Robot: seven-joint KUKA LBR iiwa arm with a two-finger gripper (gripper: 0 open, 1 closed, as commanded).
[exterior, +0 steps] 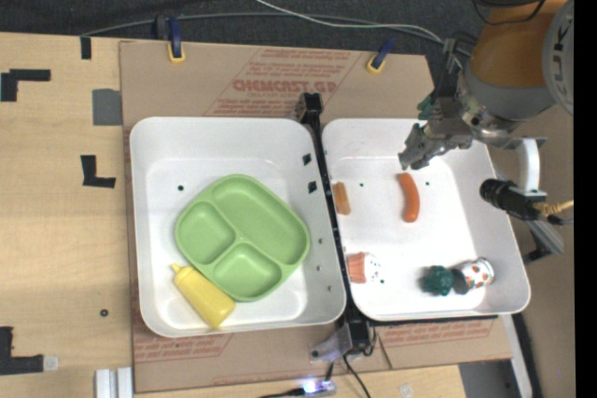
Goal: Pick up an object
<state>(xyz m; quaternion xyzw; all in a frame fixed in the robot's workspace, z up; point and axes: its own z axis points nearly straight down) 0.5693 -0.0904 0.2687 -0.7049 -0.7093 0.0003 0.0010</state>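
My gripper hangs over the right bin, near its back edge. Just below and in front of its tip lies an orange sausage, apart from it. Nothing shows between the fingers. A smaller orange piece lies at the bin's left wall. At the front are a white and orange toy, a dark green object and a small white and red object.
The left bin holds a green divided plate and a yellow bottle at its front left. A black divider runs between the bins. The arm's body stands over the right bin's back right corner.
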